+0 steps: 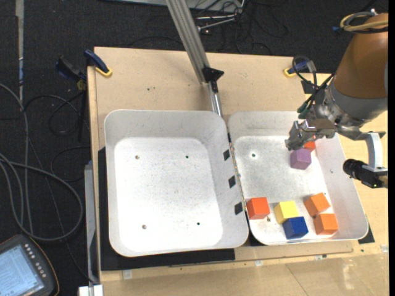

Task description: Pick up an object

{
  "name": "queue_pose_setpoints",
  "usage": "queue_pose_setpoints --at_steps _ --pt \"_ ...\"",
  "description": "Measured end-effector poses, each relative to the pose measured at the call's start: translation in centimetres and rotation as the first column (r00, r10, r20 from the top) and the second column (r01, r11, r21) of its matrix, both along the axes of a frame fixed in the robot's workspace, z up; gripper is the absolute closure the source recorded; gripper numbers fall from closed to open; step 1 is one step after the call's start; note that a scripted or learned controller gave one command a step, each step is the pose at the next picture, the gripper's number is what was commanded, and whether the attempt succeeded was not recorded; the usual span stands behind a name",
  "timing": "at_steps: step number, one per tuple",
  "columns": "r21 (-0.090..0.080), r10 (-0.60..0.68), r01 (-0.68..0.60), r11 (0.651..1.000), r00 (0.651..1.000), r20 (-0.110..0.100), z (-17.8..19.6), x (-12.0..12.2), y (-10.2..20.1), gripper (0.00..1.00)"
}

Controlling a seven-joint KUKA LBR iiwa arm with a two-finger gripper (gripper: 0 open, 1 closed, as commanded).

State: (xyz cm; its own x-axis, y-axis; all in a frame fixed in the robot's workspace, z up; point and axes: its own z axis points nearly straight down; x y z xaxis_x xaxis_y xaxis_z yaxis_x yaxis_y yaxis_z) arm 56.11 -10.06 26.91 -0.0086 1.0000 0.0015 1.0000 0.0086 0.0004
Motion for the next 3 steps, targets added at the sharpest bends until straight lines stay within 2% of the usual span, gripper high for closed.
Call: queue_pose_setpoints --at_steps 1,3 --pt "0.000 0.000 0.000 1.000 1.000 -0.001 -1.4 0.5 5.4 1.00" --pt "0.000 0.000 0.000 1.000 1.000 -0.003 -3.8 -0.3 15.8 1.00"
